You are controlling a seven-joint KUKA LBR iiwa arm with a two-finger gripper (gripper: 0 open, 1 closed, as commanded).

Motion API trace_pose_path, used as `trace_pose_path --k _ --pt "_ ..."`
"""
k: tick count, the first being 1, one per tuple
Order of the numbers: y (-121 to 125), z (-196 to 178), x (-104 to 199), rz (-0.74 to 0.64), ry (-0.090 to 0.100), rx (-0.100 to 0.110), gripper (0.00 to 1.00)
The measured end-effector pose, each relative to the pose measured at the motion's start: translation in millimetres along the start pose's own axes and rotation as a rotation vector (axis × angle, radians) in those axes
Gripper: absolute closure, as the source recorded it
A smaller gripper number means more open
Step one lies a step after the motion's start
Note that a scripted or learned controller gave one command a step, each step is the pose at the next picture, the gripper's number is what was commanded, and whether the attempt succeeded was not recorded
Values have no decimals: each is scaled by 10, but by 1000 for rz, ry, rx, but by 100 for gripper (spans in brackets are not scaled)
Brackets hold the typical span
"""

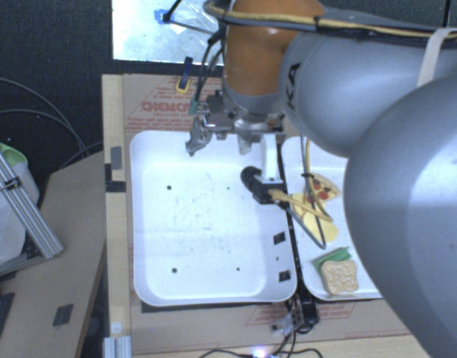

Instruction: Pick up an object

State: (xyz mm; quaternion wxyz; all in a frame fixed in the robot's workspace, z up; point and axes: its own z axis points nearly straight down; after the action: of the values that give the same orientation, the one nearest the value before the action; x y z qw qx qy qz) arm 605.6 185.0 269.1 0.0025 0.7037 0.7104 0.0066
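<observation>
the gripper (219, 145) hangs over the far edge of the left bin (150, 222), its 2 fingers spread apart and empty. the sponge (338, 274) and yellow pieces (317, 215) lie in the right bin (309, 278).

- We look down on a pale bench (116, 237), seen as a strip along the left side.
- A brown cardboard sheet (161, 103) with red print lies flat on it and reaches past the bins at the far and near ends.
- The left bin (136, 222), white and shallow, sits on the sheet.
- The right bin (291, 162) sits just beside it, the two walls touching along one seam.
- A small blue and yellow item (185, 77) stands at the sheet's far edge; we cannot tell what it is.
- A knot of cables (299, 318) lies at the sheet's near edge, below the seam.
</observation>
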Motion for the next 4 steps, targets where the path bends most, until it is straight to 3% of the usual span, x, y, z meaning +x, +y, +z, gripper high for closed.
trace_pose_path --k 1,2,3,4 --pt "-559 529 -342 11 -8 21 0" --pt "-1118 1865 -691 11 -5 16 0" --pt "-716 1833 579 -4 3 9 0" --pt "66 1695 -749 20 -12 5 0"
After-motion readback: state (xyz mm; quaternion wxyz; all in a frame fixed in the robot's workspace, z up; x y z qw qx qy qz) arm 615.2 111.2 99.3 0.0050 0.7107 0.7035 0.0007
